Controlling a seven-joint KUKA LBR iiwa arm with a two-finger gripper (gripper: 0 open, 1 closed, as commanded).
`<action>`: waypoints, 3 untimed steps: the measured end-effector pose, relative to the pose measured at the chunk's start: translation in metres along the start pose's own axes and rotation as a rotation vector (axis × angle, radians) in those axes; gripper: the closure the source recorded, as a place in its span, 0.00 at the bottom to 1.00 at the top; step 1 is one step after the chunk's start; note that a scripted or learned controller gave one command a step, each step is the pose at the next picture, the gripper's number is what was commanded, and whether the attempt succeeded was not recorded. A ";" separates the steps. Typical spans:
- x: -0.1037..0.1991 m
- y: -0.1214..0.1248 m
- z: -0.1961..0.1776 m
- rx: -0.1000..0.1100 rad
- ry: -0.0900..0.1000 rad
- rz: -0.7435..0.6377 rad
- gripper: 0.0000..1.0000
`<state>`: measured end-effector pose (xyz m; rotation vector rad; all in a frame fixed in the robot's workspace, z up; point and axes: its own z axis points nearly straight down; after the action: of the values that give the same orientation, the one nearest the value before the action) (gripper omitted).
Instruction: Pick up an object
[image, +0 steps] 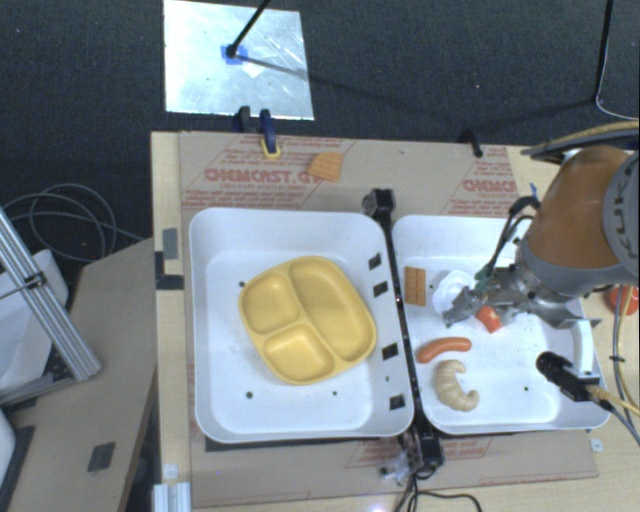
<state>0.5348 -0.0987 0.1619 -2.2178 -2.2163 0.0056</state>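
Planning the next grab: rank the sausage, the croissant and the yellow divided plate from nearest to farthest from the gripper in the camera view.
Measured from the gripper in the right bin:
1. Sausage, just below the gripper in the view, right bin.
2. Croissant, lower again, toward the right bin's near edge.
3. Yellow divided plate, across the divider in the left bin.

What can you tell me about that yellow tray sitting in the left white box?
The yellow tray looks like smooth moulded plastic, roughly square with rounded corners, split into three compartments: one large, two smaller. Nothing lies in any of them. It lies flat and right side up, turned at an angle, near the middle of the left bin, resting on the bin's floor and clear of its walls.
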 end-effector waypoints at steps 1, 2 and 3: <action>-0.057 -0.050 -0.054 -0.011 -0.005 0.005 0.00; -0.097 -0.014 0.057 -0.003 -0.002 0.000 0.00; -0.092 0.099 0.052 -0.020 -0.006 -0.010 0.00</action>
<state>0.6333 -0.1902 0.1095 -2.2199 -2.2397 -0.0102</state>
